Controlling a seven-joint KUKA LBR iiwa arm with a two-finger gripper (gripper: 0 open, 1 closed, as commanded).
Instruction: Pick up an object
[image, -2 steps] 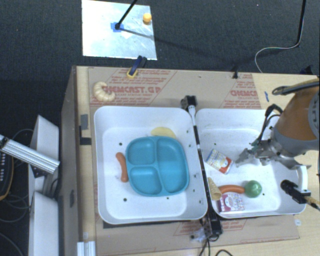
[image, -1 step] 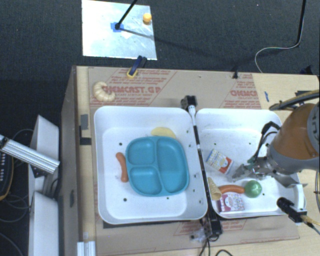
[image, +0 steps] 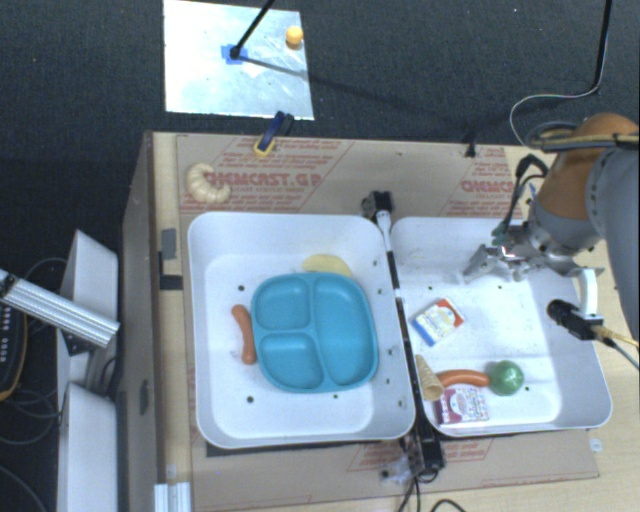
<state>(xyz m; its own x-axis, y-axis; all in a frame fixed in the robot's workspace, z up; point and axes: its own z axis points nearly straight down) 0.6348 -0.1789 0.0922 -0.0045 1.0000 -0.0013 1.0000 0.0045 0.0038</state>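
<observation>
Fingers (image: 476, 266) are spreading apart w/ nothing between them, as far as we're seeing: the gripper (image: 487, 262) is hovering over bare white floor in the upper part of the right bin (image: 600, 385), tips pointing left, toward the divider. No object is sitting in its grasp, so we're judging the pick as not yet done.

Working outward: the nearest candidate, a small white packet (image: 437, 321) w/ red and blue print, is lying just below and left of the gripper, near but apart from it. Further down, along the bin's lower edge, we're seeing a cone-shaped piece (image: 428, 377), an orange sausage (image: 463, 378), a green ball (image: 506, 376) touching the sausage's end, and a second printed packet (image: 462, 405) below them. All are resting on the bin floor, untouched.

Across the divider, the left bin (image: 215, 300) is holding a blue sectioned tray (image: 313, 332), another sausage (image: 244, 333) beside it, and a pale yellow disc (image: 327, 264) peeking out behind the tray.

What we're reckoning is left: descend onto an item, close, lift. Basically the whole grasp.
</observation>
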